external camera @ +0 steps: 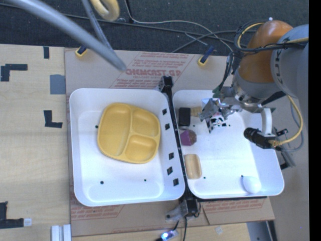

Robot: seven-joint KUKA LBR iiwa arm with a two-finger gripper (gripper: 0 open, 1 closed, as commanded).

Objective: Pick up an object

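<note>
Objects for picking lie in the right bin (261, 177), one of two shallow white bins side by side on the counter (30, 134). Along this bin's nine o'clock wall sit three small things: a black block (184, 116) toward ten o'clock, a purple lump (188, 137) just below it, and a tan block (192, 165) toward eight o'clock. A white oval thing (251, 185) rests near the five o'clock corner. The left bin (80, 149) holds a yellow divided plate (129, 132).

The grey arm reaches in from three o'clock, and its tool (216, 115) hangs over the upper middle of the right bin, near the black block but apart from it. The tool is small and cluttered in this view, so I cannot tell how it is set; nothing appears to be in it.

This looks like the approach step, before any grasp. The next move probably calls for shifting toward nine o'clock over one chosen thing, then descending squarely onto it.
</note>
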